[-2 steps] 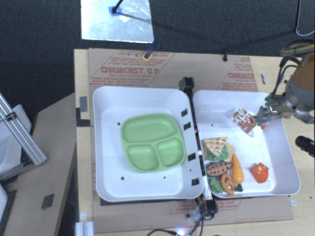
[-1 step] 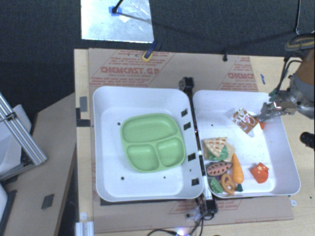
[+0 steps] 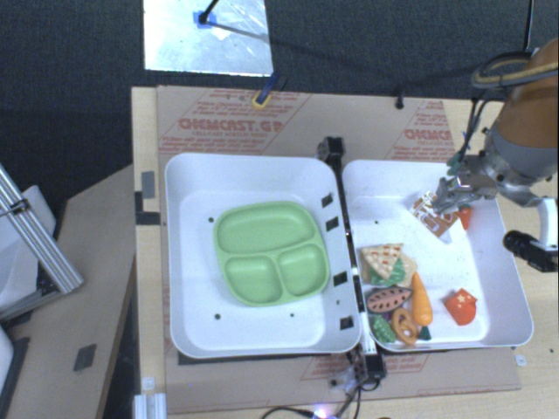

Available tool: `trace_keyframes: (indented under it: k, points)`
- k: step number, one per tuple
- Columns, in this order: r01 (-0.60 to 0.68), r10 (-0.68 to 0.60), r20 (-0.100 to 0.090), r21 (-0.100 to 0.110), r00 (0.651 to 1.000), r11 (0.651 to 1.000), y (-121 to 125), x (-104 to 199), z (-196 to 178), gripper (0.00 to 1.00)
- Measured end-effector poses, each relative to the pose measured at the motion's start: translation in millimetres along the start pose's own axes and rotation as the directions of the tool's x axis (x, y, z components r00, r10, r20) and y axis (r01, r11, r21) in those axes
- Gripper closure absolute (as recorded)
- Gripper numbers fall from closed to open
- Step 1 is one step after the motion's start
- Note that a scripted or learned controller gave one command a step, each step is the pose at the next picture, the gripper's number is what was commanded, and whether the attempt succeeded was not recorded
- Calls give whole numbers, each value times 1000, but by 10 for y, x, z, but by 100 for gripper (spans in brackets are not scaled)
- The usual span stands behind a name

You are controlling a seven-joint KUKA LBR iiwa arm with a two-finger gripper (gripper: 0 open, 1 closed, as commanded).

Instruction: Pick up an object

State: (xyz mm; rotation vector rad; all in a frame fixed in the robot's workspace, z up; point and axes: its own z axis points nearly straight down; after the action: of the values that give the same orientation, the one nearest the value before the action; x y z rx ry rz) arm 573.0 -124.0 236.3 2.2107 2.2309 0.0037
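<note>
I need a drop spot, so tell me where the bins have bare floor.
Left bin: bare strips all around the green tray, widest along its far wall. Right bin: bare at the far left corner and between the carrot and red piece. Crowded: the toy food pile along the divider, and under the gripper.

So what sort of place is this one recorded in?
Most likely a robotics lab bench set up for grasping trials: two white bins on cardboard, toy food in the right one, a green divided plate in the left, and the arm's claw over the right bin.
</note>
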Motion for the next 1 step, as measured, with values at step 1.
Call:
trace_keyframes:
  k: [1]
  points:
    - [1,-1,-1,1,1000,1000,-5,556,127,100]
